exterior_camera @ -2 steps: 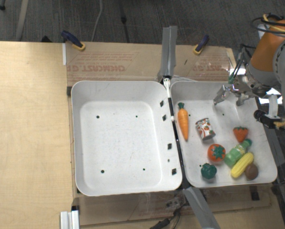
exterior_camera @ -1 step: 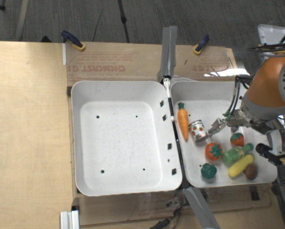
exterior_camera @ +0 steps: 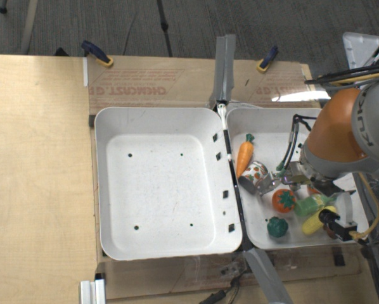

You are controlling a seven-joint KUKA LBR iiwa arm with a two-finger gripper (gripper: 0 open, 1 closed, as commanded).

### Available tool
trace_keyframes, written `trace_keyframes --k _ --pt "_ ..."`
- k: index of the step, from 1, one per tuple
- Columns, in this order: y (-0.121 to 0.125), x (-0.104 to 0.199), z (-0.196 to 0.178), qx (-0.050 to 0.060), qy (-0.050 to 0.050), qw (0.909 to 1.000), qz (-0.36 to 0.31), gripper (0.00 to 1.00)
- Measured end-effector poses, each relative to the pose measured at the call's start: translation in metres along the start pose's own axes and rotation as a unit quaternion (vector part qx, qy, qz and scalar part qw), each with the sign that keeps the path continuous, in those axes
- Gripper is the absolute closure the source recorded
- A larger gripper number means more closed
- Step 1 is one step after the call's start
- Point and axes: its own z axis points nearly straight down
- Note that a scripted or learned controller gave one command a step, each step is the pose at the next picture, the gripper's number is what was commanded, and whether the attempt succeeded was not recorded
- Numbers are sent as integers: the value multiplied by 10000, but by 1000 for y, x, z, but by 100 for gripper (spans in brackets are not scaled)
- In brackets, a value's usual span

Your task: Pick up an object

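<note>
The right bin holds several toys. An orange carrot with a green top lies near its left wall. Just below it lies a white speckled toy. A red tomato, a dark green round toy, a light green toy and a yellow banana sit toward the bin's front. My gripper is low in the bin, between the speckled toy and the tomato and close against the speckled toy. The arm's orange band hides the bin's right part.
The left bin sits beside the right one, with a grey divider bar running back between them. Cardboard lies behind the bins, held by two clamps. Cables hang by the arm at the right edge.
</note>
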Motion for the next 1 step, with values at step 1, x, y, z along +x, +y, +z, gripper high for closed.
trace_keyframes --k 1 --pt "108 -11 0 -6 -6 9974 -721 0"
